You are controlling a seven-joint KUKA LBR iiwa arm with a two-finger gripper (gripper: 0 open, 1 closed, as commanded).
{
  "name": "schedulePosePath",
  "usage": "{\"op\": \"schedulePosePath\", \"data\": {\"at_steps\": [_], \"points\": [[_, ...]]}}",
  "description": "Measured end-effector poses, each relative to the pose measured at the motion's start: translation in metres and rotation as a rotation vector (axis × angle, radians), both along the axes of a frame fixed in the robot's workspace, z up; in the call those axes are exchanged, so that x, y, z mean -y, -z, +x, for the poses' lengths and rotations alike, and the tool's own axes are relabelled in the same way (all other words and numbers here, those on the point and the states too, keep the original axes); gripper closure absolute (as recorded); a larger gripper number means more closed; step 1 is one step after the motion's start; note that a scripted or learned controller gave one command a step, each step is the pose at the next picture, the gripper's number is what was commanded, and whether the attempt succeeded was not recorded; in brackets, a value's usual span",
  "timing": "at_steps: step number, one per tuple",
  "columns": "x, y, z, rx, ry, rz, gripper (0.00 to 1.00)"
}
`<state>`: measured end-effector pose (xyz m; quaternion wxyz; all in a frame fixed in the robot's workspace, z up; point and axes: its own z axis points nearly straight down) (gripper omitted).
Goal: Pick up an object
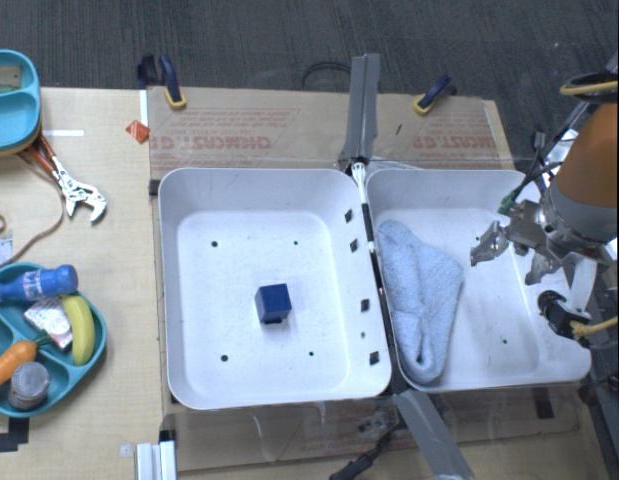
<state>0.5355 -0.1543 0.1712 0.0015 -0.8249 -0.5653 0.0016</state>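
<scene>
The claw (509, 253) was positioned over the right bin (509, 353), toward that bin's right side, with the arm (594, 173) entering from the right edge of the scene. Whether the claw was apart or together could not be determined. No object was visible in its grasp.

The right bin contained one light blue-grey towel (421, 298). The towel lay crumpled along the bin's left wall, extending from the middle of the bin to its near edge. The claw was to the right of the towel and apart from it.

The left bin (189, 368) contained one small dark blue cube (274, 303). The cube rested on the bin floor, near the centre and slightly toward the near side, well apart from the claw.

Both bins rested on a sheet of cardboard (239, 128). Red printed lettering ran along the far part of the cardboard on both sides and appeared upside down; it appeared to read "CHEMCAST GP", though the characters were small. Two clamps, one at far left (164, 78) and one at far right (432, 96), held the far edge of the cardboard.

To the left of the bins, the bench carried a silver adjustable wrench (81, 196) and a blue tray (49, 368) at the near left. The tray held a banana (81, 328), a carrot (11, 361) and a bottle (31, 285). The bottle label was not legible.
</scene>
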Motion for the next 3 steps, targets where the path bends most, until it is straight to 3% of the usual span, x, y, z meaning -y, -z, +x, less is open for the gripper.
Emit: {"op": "schedulePosePath", "data": {"at_steps": [1, 2, 3], "points": [[0.000, -0.097, -0.023, 0.003, 0.072, -0.003, 0.00], [0.000, -0.097, -0.023, 0.002, 0.072, -0.003, 0.00], [0.022, -0.094, -0.049, -0.001, 0.355, -0.002, 0.00]]}}
